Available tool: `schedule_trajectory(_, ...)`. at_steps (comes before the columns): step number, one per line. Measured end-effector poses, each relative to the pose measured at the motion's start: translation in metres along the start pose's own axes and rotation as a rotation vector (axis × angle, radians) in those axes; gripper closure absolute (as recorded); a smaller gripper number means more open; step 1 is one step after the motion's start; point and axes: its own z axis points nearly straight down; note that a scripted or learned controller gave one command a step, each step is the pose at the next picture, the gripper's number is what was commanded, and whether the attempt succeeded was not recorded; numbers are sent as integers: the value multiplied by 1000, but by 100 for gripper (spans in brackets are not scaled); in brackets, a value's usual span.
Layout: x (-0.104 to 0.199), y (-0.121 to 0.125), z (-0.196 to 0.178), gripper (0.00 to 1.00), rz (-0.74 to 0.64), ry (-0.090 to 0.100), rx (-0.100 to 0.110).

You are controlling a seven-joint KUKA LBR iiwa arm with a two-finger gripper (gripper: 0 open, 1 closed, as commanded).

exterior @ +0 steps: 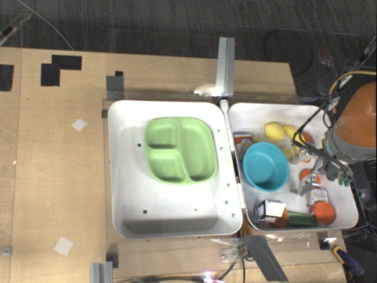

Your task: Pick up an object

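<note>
Your hand (310, 180) is hanging low over the right bin (353, 217), just right of the blue bowl (266, 165), and I cannot tell how it is set. You are judging the reach step: nothing is gripped yet. Next, you are needing a clean descent onto one piece, perhaps the orange object (324, 212) below the bowl's right side.

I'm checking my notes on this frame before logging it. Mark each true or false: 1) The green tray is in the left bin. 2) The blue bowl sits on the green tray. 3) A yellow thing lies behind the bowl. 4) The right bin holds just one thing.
1) True: the green tray lies in the left bin.
2) False: the blue bowl stands in the right bin.
3) True: the yellow thing.
4) False: it holds several.
</note>
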Motion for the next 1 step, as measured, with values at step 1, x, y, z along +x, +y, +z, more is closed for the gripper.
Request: schedule_trajectory(1, 37, 10, -1, 0, -16, -3, 2)
